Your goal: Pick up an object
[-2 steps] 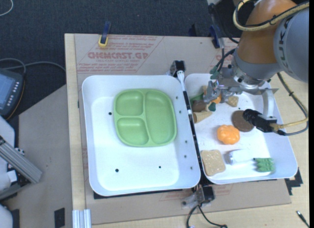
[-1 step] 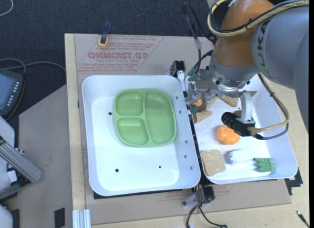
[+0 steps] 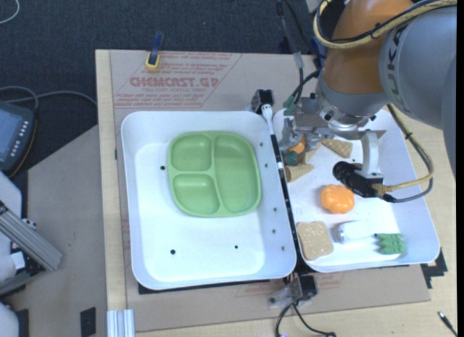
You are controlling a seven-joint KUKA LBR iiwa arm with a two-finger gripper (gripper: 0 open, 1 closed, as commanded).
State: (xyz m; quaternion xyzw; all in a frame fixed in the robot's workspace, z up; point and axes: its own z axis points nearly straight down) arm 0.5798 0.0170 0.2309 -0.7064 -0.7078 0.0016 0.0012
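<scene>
Arm: grey KUKA arm with orange band, reaching low into the right white bin [image 3: 417, 205].
Gripper [image 3: 293, 147]: at that bin's upper left; grip state cannot be told (wrist hides it).
Nearest object: small dark teal-and-brown piece [image 3: 293, 157], directly beneath it.
Other candidates: round orange toy fruit [image 3: 337, 198], toward the near right; tan bread slice [image 3: 315, 239].
Left bin: green divided plate [image 3: 214, 174].

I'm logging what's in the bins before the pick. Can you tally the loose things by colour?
Green: 2, the divided plate in the left bin and a small leafy piece in the right bin
Orange: 1, a round fruit
Tan: 1, a bread slice
White: 1, a small bottle-like piece
Total: 5; more pieces are partly hidden under the gripper.
</scene>
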